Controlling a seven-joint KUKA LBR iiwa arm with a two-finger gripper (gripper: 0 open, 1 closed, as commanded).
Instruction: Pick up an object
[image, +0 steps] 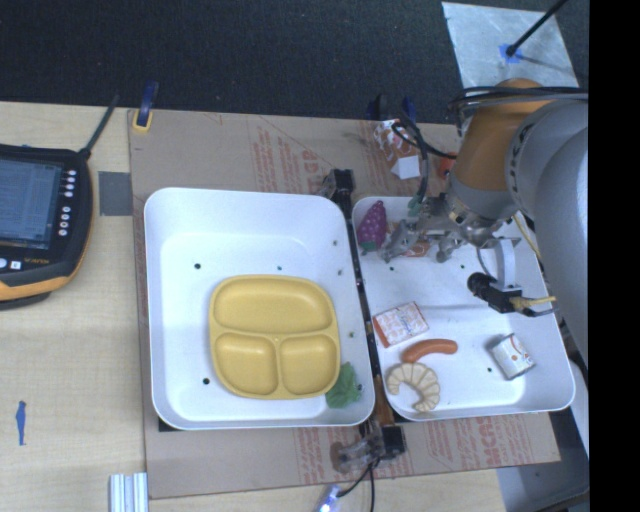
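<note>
Gripper (420, 240) sits at the right bin's (545, 395) far end beside purple grapes (372, 224); can't tell its grip from my feed.

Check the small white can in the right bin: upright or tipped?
Tipped: the small white cylindrical can lies on its side on the right white bin's floor.

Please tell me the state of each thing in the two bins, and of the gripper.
Tray: flat in left bin, compartments bare.
Broccoli: left bin, against the tray's corner.
Grapes: right bin, far left corner.
Packet: lying flat.
Sausage: lying loose.
Croissant: lying near front wall.
Can: on its side.
Gripper: low over right bin, beside grapes.
</note>
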